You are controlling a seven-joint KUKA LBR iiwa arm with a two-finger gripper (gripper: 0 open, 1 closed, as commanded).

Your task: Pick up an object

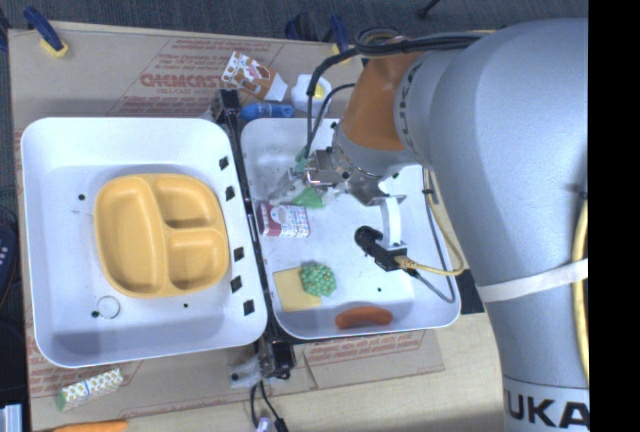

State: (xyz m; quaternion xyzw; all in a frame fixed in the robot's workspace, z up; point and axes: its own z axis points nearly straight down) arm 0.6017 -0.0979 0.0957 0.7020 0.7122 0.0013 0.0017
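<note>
My gripper hangs low over the upper left part of the right bin, under the orange wrist band. A small green piece lies just below it, partly hidden by the gripper. A pink and white carton rests on its side near the bin's left wall. Toward the front sit a green bumpy ball on a yellow slab, and an orange sausage. I see nothing lifted off the bin floor.
The left bin holds a yellow divided plate. Behind the bins lie a small carton and a blue item. A wrapped packet lies at the front left. The grey arm covers the right side.
</note>
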